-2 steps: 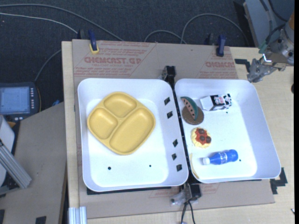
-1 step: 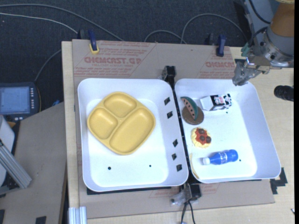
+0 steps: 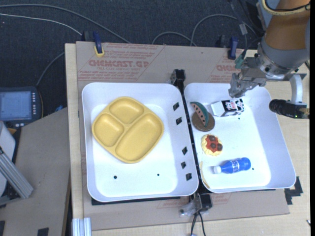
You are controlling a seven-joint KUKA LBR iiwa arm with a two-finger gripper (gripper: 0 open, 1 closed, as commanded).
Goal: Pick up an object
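The right bin [image 3: 275, 132] holds a small black-and-white card-like item [image 3: 228, 107], a brown and green watermelon-slice toy [image 3: 201, 116], a round pizza-like toy with red spots [image 3: 212, 144] and a blue bottle [image 3: 232, 166] lying on its side. My gripper [image 3: 236, 91] hangs over the bin's far edge, just above and to the right of the black-and-white item. I see nothing between its fingers.
The left bin [image 3: 98, 178] carries a yellow divided plate [image 3: 127, 129]. A black divider with clips [image 3: 184, 127] runs between the bins. Blue clamps [image 3: 98, 47] hold the cardboard base at the back. Cables lie on the dark floor behind.
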